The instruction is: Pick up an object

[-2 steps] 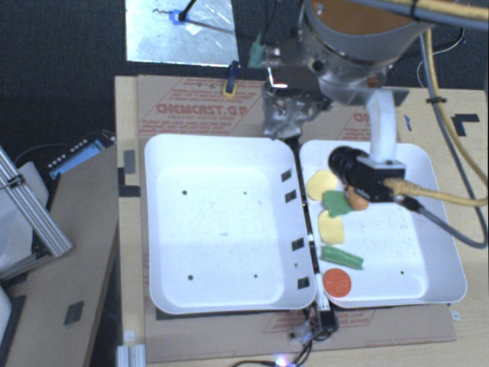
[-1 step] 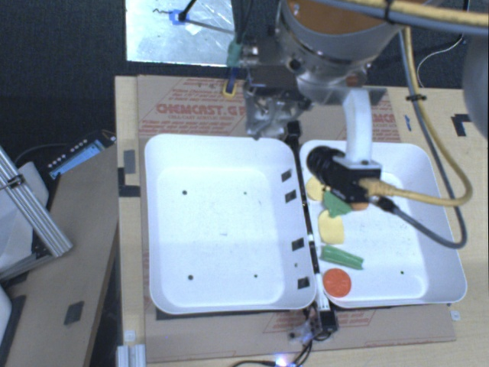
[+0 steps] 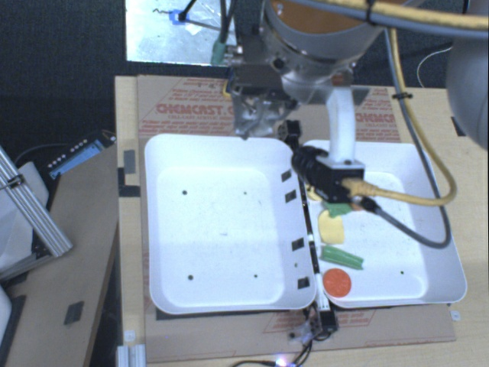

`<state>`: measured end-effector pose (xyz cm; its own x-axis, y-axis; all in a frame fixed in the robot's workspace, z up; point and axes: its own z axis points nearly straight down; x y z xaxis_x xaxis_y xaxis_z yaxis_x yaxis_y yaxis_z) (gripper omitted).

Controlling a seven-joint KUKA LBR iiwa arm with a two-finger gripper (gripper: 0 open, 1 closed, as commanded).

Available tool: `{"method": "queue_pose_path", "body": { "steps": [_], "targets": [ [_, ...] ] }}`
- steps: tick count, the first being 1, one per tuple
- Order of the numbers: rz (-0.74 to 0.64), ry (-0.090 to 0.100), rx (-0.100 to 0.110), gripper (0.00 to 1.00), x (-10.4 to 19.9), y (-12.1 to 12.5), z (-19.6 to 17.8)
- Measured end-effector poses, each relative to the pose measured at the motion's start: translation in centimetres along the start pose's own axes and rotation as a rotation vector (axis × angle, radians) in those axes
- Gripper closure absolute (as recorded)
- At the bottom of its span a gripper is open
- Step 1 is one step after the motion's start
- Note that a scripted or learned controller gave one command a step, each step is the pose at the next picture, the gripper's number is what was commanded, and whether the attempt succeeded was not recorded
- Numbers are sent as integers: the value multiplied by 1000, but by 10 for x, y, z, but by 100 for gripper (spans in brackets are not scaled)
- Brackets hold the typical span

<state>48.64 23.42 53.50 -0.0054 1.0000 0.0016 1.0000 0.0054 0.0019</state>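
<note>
My gripper (image 3: 263,125) hangs over the far rim of the left bin (image 3: 164,159), near the corner where the two bins meet. In the right bin (image 3: 428,274) a yellow piece (image 3: 331,226) lies near the left wall. A green elongated piece (image 3: 341,258) lies just in front of it, and an orange-red disc (image 3: 337,283) sits by the front corner. A small green bit (image 3: 336,207) shows just behind the yellow piece. All of these lie well in front and to the right of the gripper.
Both bins rest on a cardboard sheet (image 3: 191,102) printed with red lettering. A divider with black clips (image 3: 306,228) runs between the bins. A metal frame (image 3: 30,212) stands off the bench at the left.
</note>
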Motion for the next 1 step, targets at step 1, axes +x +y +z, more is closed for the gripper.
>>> {"method": "queue_pose_path", "body": {
  "steps": [1],
  "targets": [
    [2, 0, 0, 100, 0, 1, 0]
  ]
}}
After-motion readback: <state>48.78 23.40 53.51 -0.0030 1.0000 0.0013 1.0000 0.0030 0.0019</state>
